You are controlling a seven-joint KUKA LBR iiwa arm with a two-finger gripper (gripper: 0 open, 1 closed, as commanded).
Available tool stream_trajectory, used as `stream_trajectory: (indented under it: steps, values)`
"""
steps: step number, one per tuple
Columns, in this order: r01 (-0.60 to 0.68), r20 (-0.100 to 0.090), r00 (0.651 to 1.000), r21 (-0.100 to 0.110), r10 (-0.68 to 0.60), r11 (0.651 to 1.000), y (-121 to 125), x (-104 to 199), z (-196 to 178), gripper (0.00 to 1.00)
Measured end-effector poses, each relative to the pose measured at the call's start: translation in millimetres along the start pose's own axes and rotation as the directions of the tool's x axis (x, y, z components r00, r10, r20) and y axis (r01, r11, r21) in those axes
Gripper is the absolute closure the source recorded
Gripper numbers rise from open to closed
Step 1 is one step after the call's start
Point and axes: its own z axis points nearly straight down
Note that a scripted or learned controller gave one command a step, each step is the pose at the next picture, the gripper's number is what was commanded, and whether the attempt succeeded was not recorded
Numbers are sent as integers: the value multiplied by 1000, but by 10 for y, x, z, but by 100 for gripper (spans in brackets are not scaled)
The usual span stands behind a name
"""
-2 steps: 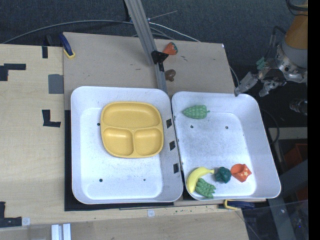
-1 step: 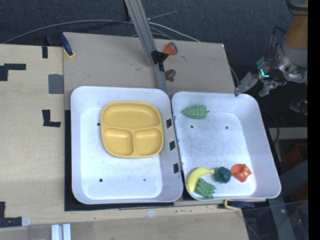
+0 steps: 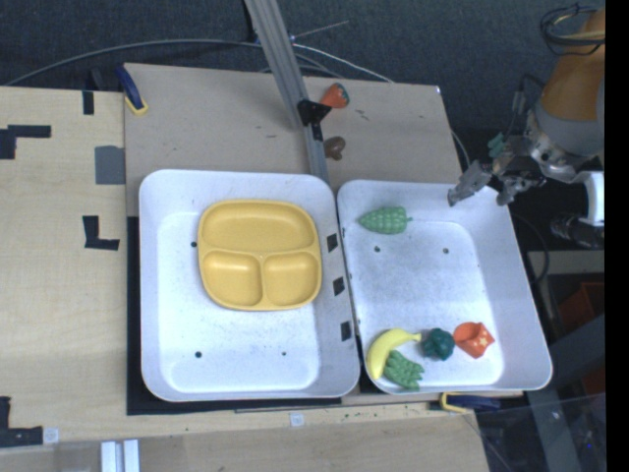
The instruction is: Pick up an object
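The right bin (image 3: 491,264) holds a green leafy toy (image 3: 384,220) near its far left corner. Along its near edge lie a yellow banana (image 3: 383,347), a light green piece (image 3: 402,370), a dark green broccoli (image 3: 437,343) and an orange-red pepper (image 3: 474,338). My gripper (image 3: 484,184) hangs over the far right corner of that bin, well away from every toy. Its two dark fingers stand apart with nothing between them.
The left bin (image 3: 167,293) carries a yellow divided plate (image 3: 260,254). A grey metal bar (image 3: 280,52) slants down to the gap between the bins, with an orange clip (image 3: 335,94) beside it. Cables run behind the bench.
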Motion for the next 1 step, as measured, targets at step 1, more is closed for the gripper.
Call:
stream_trajectory:
  steps: [1]
  values:
    - [1,-1,1000,2,-1,1000,50,37,631,0]
